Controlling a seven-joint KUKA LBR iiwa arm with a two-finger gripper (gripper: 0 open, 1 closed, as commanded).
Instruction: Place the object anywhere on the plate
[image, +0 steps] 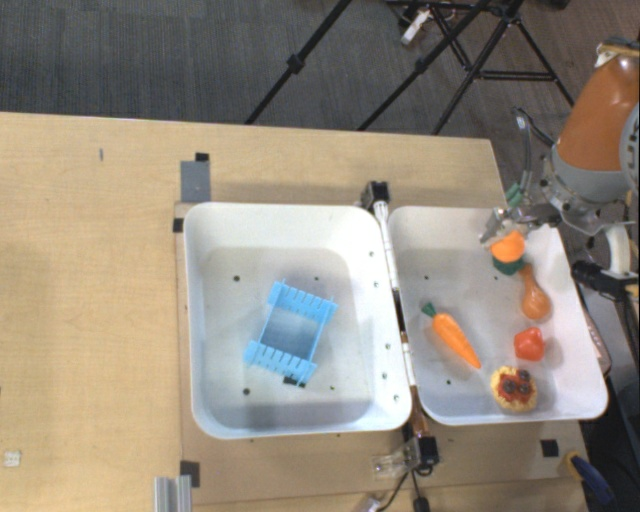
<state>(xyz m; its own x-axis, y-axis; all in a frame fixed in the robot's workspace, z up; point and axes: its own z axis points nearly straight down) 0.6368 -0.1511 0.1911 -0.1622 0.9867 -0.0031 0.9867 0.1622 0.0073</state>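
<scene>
My gripper hangs over the far right corner of the right bin. Right beneath its tip is a small orange piece with a green base, touching or nearly touching it; whether it is gripped is hidden. In the same bin lie a carrot with a green top, an orange pear-shaped piece, a red pepper-like piece and a round yellow piece with red topping. A blue slotted rack-like tray lies tilted in the middle of the left bin.
The two white bins meet at a raised divider with a clamp at each end. Light wooden bench top stretches to the left. The arm's grey and orange body stands over the right bin's far right edge.
</scene>
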